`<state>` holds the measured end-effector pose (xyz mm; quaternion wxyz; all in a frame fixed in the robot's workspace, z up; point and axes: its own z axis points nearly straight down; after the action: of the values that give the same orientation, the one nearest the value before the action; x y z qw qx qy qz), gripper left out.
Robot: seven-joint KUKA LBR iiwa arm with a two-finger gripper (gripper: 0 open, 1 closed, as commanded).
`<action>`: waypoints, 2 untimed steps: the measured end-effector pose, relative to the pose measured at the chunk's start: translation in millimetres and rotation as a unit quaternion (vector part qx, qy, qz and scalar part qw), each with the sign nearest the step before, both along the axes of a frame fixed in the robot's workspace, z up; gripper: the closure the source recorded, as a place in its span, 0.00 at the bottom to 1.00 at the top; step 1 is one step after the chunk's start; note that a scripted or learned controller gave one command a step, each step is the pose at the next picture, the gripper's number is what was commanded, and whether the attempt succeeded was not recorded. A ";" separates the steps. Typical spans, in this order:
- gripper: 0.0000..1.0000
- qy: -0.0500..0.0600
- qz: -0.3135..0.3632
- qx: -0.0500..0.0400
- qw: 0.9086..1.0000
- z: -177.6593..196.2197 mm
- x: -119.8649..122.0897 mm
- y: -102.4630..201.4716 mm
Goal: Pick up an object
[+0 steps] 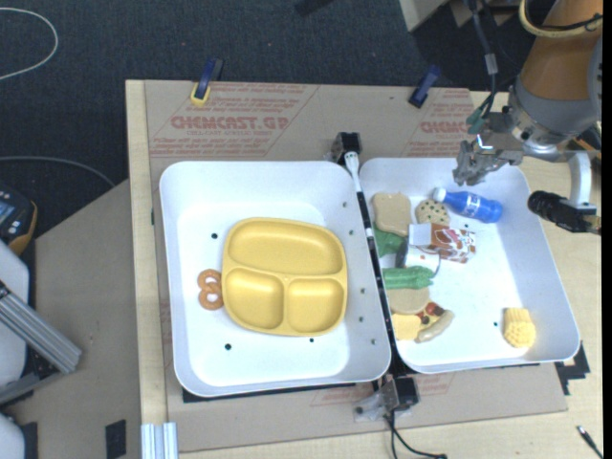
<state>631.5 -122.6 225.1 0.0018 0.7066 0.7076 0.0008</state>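
Note:
My gripper (475,167) hangs over the back of the right bin (550,285), just above and left of a blue bottle (472,206) lying on its side. Nothing shows between its fingers. Close to the bottle lie a cookie (433,211), a red and white packet (452,242) and a slice of toast (390,212). Farther forward are a green vegetable (408,277), a pizza slice (427,322) and a corn cob (518,327) at the front right.
The left bin (191,333) holds a yellow divided plate (284,276) with a pretzel (209,289) at its left side. Black clips (346,147) sit at the seam between the bins. Cardboard lies under both bins.

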 end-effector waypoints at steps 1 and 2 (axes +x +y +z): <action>1.00 0.003 0.002 0.002 1.000 2.6 -13.7 62.6; 1.00 0.004 0.001 0.002 1.000 -8.2 -26.8 114.0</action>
<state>604.7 -8.7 216.9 -0.0021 0.7056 0.7086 -0.0008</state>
